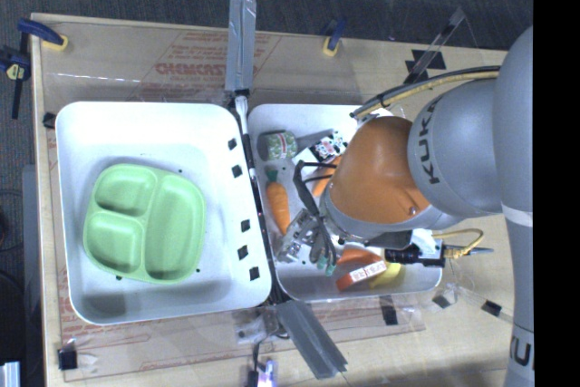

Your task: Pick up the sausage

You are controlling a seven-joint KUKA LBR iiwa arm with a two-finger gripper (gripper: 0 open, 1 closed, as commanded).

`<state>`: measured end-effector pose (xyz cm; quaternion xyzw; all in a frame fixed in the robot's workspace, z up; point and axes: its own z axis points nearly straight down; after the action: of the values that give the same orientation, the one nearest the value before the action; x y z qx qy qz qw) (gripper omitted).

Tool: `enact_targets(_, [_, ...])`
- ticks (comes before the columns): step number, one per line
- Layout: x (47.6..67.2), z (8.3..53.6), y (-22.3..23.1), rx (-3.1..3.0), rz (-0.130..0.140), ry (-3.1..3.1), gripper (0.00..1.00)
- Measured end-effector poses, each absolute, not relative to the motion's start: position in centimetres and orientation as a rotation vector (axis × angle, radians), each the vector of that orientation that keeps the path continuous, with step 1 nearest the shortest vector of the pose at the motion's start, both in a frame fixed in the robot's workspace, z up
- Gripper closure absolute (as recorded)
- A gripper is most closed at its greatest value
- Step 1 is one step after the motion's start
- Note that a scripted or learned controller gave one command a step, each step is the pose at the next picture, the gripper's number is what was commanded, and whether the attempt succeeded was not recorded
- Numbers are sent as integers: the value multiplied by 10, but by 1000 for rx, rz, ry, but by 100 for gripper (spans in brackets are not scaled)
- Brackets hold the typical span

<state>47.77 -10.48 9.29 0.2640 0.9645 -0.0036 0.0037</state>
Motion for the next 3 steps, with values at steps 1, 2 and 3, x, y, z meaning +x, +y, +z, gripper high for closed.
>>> enact_targets(1, [500, 192, -41, 1128, 1, 2930, 100])
enact_targets(2, [477, 147, -116, 1182, -1, 2912, 100])
enact_targets(3, [478, 193, -155, 643, -1, 3072, 100])
